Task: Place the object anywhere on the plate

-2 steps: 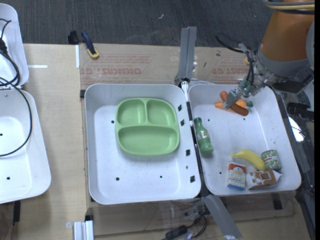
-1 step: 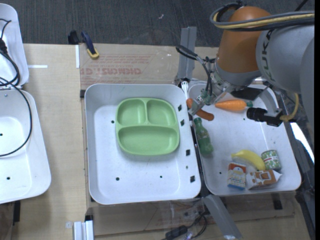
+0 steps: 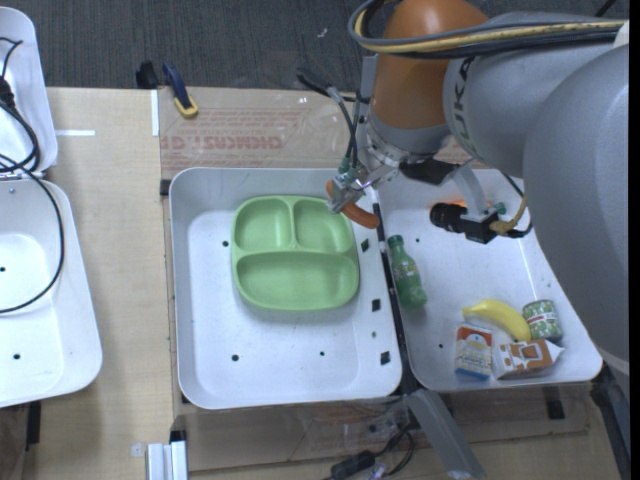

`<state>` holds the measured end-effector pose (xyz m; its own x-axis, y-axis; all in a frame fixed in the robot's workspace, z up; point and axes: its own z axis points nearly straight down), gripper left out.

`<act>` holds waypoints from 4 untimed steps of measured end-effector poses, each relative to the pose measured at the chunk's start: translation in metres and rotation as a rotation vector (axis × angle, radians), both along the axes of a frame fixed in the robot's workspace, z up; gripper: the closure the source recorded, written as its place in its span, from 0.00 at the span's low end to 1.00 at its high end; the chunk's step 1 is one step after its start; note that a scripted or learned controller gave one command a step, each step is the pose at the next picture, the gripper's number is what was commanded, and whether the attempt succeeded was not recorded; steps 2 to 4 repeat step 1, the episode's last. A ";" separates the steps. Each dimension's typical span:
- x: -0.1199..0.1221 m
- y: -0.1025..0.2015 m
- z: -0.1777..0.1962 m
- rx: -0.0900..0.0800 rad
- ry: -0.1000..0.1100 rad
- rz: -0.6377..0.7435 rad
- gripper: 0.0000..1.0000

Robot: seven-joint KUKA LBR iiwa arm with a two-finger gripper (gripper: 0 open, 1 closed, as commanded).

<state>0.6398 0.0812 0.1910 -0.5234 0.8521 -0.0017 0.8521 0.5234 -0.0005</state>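
1. Desk (image 3: 110, 148) surface of pale wood carries two shallow white bins side by side; the left bin (image 3: 200, 368) holds a green plate (image 3: 295, 253) with three compartments, two small ones at the top and one wide one below.
2. Gripper (image 3: 350, 193) hangs just past the plate's upper right corner, over the seam between the bins, below the arm's (image 3: 560, 118) orange band (image 3: 425, 58).
3. Orange object, probably a carrot (image 3: 358, 214), lies slanted at the fingers' tips, its lower end reaching the divider between the bins; it sits just beside the plate's rim, not on the plate.
4. Fingers look pinched around the orange piece's upper end, though the view is cluttered there and the grip is hard to make out for certain.
5. Right bin (image 3: 450, 368) holds a green bottle (image 3: 406, 268) lying along its left wall, near the plate's right edge.
6. Further right in that bin, a yellow banana (image 3: 500, 318) rests near the lower corner, with a small green can (image 3: 542, 320) touching its right end.
7. Two small cartons (image 3: 475, 353) lie just below the banana, one white with a picture, one orange and white.
8. Black cylindrical part (image 3: 462, 218) with an orange end hangs on cables over the right bin's upper area.
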 end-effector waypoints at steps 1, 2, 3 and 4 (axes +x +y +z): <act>0.000 0.000 0.000 0.000 0.000 0.000 0.00; 0.000 0.000 0.000 0.000 0.000 0.000 0.00; 0.000 0.000 0.000 0.000 0.000 0.000 0.00; 0.000 0.000 0.000 0.000 0.000 0.000 0.00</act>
